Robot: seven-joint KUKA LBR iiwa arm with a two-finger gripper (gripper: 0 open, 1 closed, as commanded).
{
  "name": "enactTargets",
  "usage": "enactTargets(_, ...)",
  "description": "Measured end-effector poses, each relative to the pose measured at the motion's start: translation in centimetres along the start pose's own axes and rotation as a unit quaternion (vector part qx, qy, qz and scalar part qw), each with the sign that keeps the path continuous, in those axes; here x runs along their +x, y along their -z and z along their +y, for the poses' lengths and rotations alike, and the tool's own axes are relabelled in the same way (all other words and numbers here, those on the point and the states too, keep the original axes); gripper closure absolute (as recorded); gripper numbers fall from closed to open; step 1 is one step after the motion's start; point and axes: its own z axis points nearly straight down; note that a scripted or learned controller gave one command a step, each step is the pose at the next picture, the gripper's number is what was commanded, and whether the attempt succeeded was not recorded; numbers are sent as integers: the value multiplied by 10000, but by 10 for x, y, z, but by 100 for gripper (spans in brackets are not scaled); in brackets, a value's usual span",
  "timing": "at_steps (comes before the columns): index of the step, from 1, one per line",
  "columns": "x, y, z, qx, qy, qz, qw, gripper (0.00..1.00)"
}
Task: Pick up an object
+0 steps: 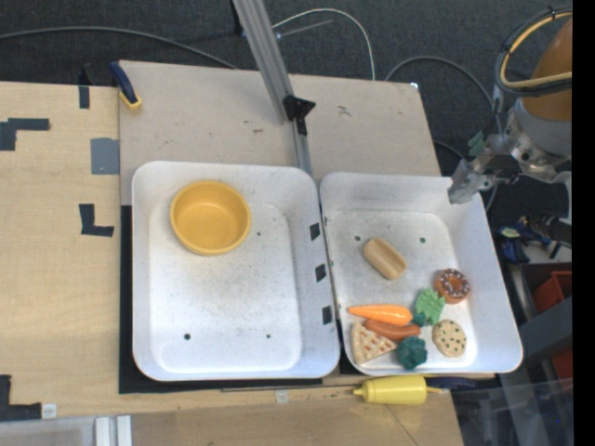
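Observation:
The right bin (372, 193) holds a tan bread roll (383, 256) near its middle. Along its front lie an orange carrot (381, 315), a pizza slice (371, 345), two green broccoli pieces (429, 305) (412, 352), a chocolate donut (452, 285) and a cookie (449, 337). My gripper (462, 187) hangs over the right bin's far right corner, well apart from the food. Nothing shows between its fingers.
A yellow bowl (210, 216) sits in the far left part of the left bin (149, 277). A yellow mustard bottle (394, 391) lies on the bench in front of the right bin. A grey metal post (268, 49) slants up behind the bins.

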Motion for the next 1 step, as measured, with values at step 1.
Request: enactTargets(1, 0, 32, 1, 9, -5, 1, 10000, 100)
